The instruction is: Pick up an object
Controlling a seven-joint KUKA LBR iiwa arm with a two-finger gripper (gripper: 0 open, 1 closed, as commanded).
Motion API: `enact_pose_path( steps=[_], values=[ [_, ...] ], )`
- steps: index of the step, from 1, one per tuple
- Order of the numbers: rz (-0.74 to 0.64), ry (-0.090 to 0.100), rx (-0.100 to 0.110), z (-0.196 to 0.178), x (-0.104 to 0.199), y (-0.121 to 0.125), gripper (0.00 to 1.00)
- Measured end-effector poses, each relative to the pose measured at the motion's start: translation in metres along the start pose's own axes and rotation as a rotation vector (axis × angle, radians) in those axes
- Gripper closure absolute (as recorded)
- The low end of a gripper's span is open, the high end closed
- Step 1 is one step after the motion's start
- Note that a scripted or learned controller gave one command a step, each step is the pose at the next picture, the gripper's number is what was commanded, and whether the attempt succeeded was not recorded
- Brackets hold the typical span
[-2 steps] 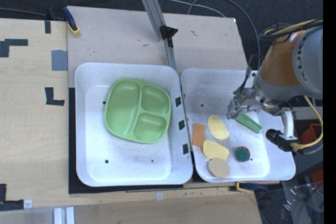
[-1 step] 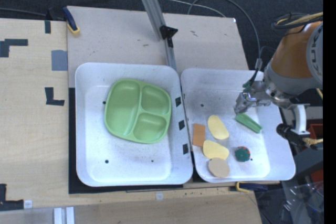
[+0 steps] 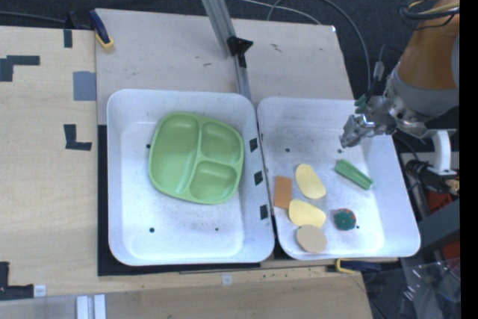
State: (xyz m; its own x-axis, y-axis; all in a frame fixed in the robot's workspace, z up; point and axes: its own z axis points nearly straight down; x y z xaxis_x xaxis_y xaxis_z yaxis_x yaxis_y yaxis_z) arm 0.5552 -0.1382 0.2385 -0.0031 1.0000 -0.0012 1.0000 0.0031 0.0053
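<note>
**Tool above the right bin, nothing in it**

On the bench I see the left bin with a green plate in it. The right bin holds an orange block, two yellow pieces, a tan disc, a teal ball and a green bar. The tool hangs just above the bar, not touching it; I cannot tell how its tips stand.
</note>
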Motion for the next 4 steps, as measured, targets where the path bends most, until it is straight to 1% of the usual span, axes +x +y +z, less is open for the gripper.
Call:
enact_pose_path(
  steps=[1,2,4],
  values=[
    [0.001,0.0,0.002,-0.035,0.0,0.001,1.0],
    [-0.002,0.001,0.006,-0.024,0.043,0.006,1.0],
    [-0.004,0.002,0.009,0.007,0.158,0.018,1.0]
  ],
)
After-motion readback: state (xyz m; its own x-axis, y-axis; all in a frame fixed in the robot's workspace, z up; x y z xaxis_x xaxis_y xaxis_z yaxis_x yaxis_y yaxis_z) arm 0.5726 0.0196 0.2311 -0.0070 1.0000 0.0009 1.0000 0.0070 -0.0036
